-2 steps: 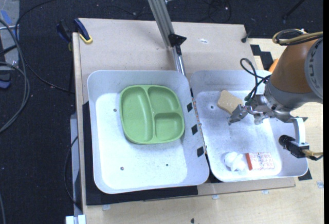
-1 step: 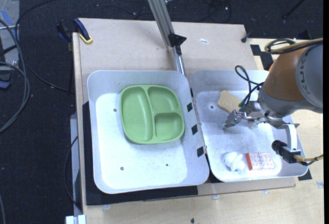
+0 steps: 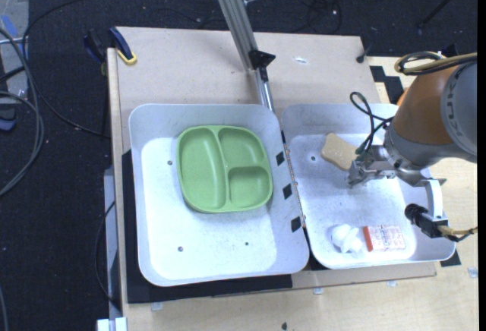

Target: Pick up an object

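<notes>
Gripper: I see it low in the right bin, tips beside the tan block; whether it is spread or pinched, I cannot tell.
Tan block: my likely target, at ten o'clock from the tips, apparently touching, not lifted.
White wad: six o'clock, near the bin's front wall.
Red-printed packet: just beside the wad.
Green tray: left bin, nine o'clock, well apart.

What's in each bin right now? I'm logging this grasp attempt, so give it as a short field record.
left bin: green divided plate
right bin: tan block, white crumpled item, small red-printed packet
gripper: low over the right bin, beside the tan block
held object: none seen between the fingers
</notes>
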`<state>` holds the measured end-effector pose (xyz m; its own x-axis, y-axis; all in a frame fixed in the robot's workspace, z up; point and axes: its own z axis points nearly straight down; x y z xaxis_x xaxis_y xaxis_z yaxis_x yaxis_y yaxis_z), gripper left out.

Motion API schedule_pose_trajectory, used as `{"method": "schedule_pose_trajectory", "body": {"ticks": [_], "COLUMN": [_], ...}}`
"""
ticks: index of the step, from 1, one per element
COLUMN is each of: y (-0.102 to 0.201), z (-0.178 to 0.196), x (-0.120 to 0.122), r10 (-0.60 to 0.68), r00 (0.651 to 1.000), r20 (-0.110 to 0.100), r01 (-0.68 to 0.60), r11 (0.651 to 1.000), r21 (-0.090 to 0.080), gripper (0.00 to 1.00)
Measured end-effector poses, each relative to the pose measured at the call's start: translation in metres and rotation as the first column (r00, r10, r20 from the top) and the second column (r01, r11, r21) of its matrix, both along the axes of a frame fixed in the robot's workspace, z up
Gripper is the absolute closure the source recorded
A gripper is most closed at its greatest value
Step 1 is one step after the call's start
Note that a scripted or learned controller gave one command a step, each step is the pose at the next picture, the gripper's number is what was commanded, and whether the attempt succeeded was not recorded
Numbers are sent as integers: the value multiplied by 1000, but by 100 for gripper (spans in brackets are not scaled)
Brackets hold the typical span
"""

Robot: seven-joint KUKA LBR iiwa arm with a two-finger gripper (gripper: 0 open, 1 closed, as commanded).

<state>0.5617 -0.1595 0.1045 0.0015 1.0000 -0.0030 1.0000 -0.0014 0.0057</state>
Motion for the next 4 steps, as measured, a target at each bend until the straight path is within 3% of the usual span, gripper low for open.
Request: {"method": "schedule_pose_trajectory", "body": {"ticks": [2,4], "y": [0,106], "z": [112,125], "x": [9,15], "r10": [4,10], "r00": [1000,1000], "r20": [0,-4], "r01": [-4,-10], "r11": [1000,1000], "r21": [1,5], "gripper": [100,100]}}
